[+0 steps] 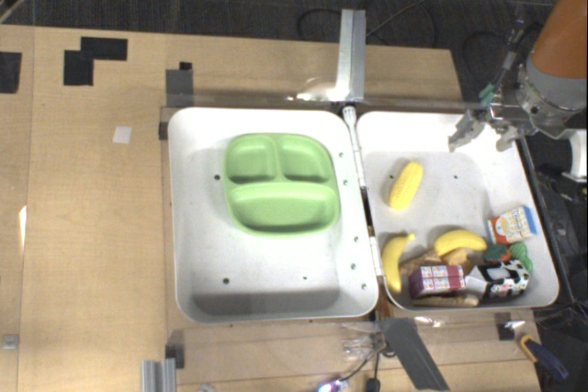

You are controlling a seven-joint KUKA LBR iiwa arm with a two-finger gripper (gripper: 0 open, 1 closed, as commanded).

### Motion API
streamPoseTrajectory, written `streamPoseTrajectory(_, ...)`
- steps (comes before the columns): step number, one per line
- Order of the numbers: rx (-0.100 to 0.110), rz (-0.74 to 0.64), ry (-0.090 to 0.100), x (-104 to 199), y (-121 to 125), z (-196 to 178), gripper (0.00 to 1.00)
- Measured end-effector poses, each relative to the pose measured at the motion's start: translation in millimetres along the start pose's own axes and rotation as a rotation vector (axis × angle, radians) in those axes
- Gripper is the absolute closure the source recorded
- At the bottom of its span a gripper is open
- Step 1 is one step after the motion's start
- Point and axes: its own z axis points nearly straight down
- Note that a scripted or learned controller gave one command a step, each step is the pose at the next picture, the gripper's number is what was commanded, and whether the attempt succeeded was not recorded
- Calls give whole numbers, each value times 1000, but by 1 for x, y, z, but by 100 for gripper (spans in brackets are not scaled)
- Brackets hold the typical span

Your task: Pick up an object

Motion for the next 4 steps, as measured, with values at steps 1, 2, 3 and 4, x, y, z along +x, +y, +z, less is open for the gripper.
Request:
streamPoseTrajectory(1,-3,-17,0,44,-13,96,0)
streamPoseTrajectory(2,-3,50,-2,-20,16,37,0)
streamPoseTrajectory(3,-6,-87,-2,-12,-13,123,0)
streamPoseTrajectory(4,-4,-245,-3,-42,33,108,0)
